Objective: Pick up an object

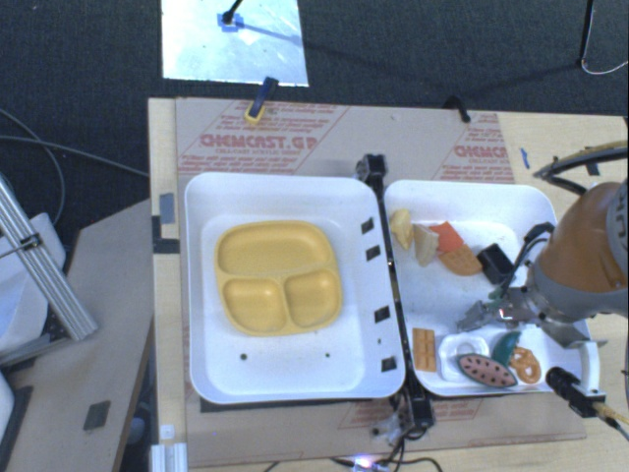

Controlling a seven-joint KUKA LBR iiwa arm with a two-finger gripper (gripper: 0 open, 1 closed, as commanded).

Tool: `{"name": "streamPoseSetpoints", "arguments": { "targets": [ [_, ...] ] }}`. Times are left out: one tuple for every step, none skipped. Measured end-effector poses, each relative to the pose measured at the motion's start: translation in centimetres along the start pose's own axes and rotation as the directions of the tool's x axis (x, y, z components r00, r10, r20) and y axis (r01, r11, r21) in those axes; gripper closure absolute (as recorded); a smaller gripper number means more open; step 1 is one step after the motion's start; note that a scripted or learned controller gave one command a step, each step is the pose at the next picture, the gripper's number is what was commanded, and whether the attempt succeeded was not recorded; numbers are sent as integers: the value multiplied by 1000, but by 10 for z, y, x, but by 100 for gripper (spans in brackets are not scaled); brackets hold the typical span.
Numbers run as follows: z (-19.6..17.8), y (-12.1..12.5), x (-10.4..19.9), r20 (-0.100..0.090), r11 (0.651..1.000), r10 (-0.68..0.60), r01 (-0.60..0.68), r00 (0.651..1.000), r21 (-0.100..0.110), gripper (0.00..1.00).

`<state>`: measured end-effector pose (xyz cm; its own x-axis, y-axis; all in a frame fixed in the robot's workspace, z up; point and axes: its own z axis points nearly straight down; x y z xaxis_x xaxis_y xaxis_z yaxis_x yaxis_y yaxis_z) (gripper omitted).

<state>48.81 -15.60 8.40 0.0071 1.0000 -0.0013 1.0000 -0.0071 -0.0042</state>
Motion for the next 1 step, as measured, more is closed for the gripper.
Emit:
{"name": "streamPoseSetpoints", "arguments": {
  "targets": [
    [-77,43,-54,7,1000,-6,7,1000,-16,0]
  ]
}}
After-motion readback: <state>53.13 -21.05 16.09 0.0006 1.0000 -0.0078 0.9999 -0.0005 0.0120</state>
